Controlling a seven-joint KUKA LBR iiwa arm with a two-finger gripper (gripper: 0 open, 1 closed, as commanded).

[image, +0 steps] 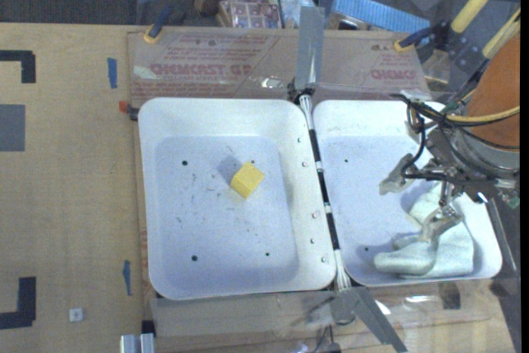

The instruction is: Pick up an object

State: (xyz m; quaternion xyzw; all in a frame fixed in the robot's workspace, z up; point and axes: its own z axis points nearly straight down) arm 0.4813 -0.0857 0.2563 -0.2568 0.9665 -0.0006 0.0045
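A small yellow block [246,180] lies near the middle of the left bin [165,128]. A crumpled white cloth [430,256] lies in the front right corner of the right bin [355,128]. My gripper [415,207] hangs low over the right bin, just above and slightly left of the cloth. Its fingers stand spread apart and open: one fingertip [392,183] points left over the bare bin floor, and the other [436,229] reaches down to the cloth's upper edge. Nothing sits between the fingers.
The grey arm with its orange band [500,91] comes in over the right bin's right rim. A raised divider [318,186] separates the bins. Cardboard [223,62] and clutter lie behind them, with bare wooden bench [66,178] to the left.
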